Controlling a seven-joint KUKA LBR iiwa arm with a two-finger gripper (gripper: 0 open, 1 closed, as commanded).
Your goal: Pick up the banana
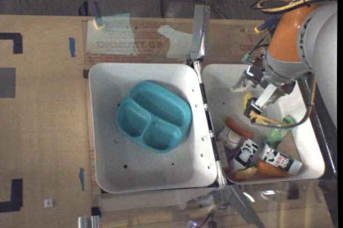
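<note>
Noted end effector (pixel 244 81) low in right-hand bin (pixel 218 81), just beside banana (pixel 247 99) — cannot tell whether clenched or released — no lift evident; grasping and raising outstanding.

Glossy white plastic bins (pixel 107 168), smooth matt teal plastic divided tray (pixel 154 115), matt wooden bench (pixel 43 130)

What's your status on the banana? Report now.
Gripper over right bin, far half. Banana likely the yellow bit beside it, mostly hidden, not seen held. Sausage and cartons crowd nearby.
</note>
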